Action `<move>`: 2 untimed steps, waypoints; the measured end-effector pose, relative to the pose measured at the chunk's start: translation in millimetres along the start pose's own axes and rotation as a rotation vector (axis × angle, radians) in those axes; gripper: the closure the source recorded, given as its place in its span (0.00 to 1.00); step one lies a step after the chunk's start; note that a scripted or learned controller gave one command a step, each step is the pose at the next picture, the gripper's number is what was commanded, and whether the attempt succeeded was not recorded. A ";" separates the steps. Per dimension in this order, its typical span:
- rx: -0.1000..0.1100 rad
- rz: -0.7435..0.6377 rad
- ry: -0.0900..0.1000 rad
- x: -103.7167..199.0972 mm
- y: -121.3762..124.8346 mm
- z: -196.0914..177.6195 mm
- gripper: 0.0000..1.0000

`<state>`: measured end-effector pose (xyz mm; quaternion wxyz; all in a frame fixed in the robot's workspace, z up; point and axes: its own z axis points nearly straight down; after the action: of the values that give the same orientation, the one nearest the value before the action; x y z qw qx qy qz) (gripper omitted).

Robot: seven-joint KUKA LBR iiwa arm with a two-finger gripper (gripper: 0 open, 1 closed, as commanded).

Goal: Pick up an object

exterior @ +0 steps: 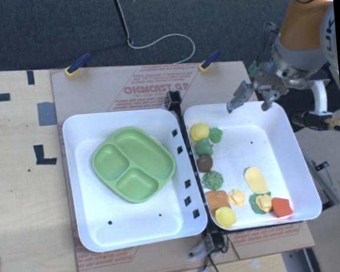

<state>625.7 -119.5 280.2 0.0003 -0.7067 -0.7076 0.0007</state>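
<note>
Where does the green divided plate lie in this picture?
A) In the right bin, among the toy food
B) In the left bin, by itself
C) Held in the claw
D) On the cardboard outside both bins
B: the green divided plate lies flat on the floor of the left bin, while the toy food sits in the right bin and the claw hovers over that bin's far edge.

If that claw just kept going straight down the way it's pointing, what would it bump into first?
Probably the right bin: the open gripper hangs over its far rim, so it would likely meet the rim or bare floor just inside. Depth is hard to judge.
</note>
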 end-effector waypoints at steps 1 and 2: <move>0.000 -0.002 0.000 0.7 0.2 -10.0 1.00; -0.019 -0.008 0.000 58.8 33.6 -152.4 1.00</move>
<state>659.4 -60.5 432.5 -0.0065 -0.7039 -0.7103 -0.0061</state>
